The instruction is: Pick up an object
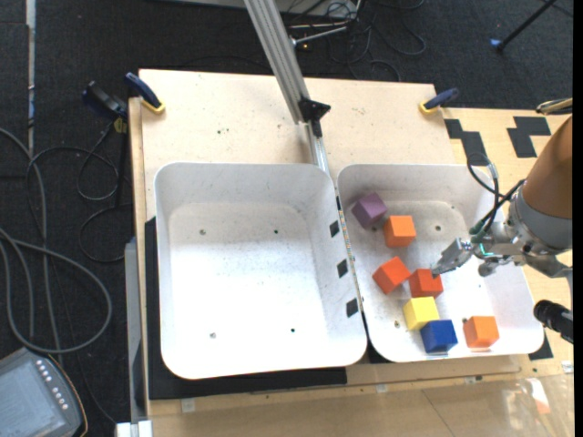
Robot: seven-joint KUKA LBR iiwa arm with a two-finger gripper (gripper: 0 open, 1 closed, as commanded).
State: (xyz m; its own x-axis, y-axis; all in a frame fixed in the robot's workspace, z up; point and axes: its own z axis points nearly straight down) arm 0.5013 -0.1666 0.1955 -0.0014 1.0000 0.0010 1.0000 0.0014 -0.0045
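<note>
Dark carpet strewn with cables surrounds the pale table (228, 107), which carries two shallow white bins side by side. All the blocks lie in the right bin (428, 185), the one nearer the table's right edge, where the grey arm with its orange band reaches in. The claw (453, 255) hangs low over that bin's middle, its tip pointing toward the left bin (246, 271), and nothing shows between its fingers; whether they stand apart or together I cannot tell at this size.

Just beside the tip, slightly toward the table's near edge and left, sits a red-orange block (425, 283), the closest candidate to lift. It is touching or nearly touching an orange block (392, 274) on its left and a yellow block (420, 311) on the near side, with a blue block (438, 335) next to the yellow one. Another orange block (399, 230) and a purple block (369, 210) lie toward the far edge, and one more orange block (481, 330) rests apart near the bin's near right corner.

The move probably turns on that short offset: the claw would need to shift a little left and nearward, then descend. Crowding may be the risk, since a finger could land on a neighbour instead of slipping alongside
</note>
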